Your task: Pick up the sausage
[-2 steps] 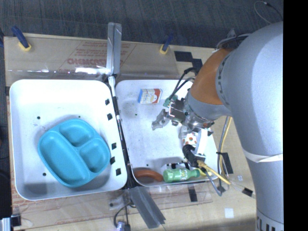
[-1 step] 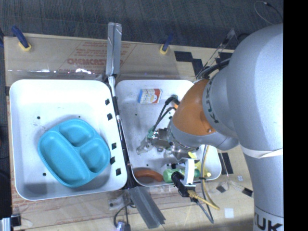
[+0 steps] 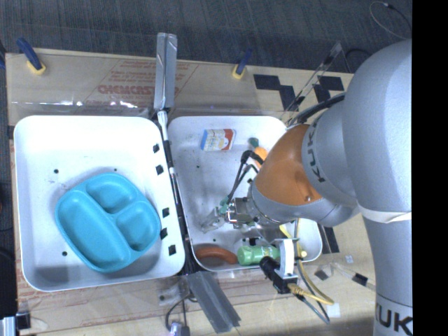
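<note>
- sausage (image 3: 214, 255): brown, curved, near edge of right bin (image 3: 189, 187), just beside green bottle (image 3: 257, 255). Probably light, rubbery, smooth; pinch across its middle.
- gripper (image 3: 217, 219): just above sausage, apart from it; grasp state: cannot tell.
- far: small carton (image 3: 218, 139); blue divided plate (image 3: 106, 220) in left bin (image 3: 31, 138).

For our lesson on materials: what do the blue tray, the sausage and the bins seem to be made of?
Blue tray: likely moulded plastic, smooth and faintly glossy, with soft rounded compartments of even colour.
Sausage: probably a plastic or rubber toy; brown-red with a slight sheen, though too small to be sure.
Bins: seemingly thin, matte white plastic with rounded corners.
</note>
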You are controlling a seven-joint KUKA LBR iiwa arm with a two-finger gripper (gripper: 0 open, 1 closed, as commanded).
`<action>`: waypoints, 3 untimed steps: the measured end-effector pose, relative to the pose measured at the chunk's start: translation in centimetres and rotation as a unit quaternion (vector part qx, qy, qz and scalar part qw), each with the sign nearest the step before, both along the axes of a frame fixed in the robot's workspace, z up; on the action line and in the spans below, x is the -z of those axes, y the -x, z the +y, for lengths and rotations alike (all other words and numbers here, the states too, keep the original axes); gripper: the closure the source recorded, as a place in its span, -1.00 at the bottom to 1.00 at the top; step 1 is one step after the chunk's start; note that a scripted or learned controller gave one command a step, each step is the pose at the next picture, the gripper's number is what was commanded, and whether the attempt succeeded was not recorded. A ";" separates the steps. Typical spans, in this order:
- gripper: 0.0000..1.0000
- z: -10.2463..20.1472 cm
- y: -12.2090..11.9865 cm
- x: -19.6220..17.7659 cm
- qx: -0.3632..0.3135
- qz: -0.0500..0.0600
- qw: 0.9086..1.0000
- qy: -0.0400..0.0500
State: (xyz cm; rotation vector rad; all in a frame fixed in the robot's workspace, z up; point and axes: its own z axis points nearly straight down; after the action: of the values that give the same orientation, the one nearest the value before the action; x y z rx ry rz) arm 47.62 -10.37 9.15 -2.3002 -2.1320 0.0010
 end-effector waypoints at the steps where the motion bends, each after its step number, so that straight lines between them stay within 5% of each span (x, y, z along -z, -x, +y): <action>1: -1.00 0.0 0.0 0.0 0.000 0.000 1.000 0.000; 3: -1.00 0.0 0.0 0.0 0.000 0.000 1.000 0.000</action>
State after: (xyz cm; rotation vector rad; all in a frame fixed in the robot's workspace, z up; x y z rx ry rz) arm 47.62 -10.39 9.15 -2.3007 -2.1321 0.0010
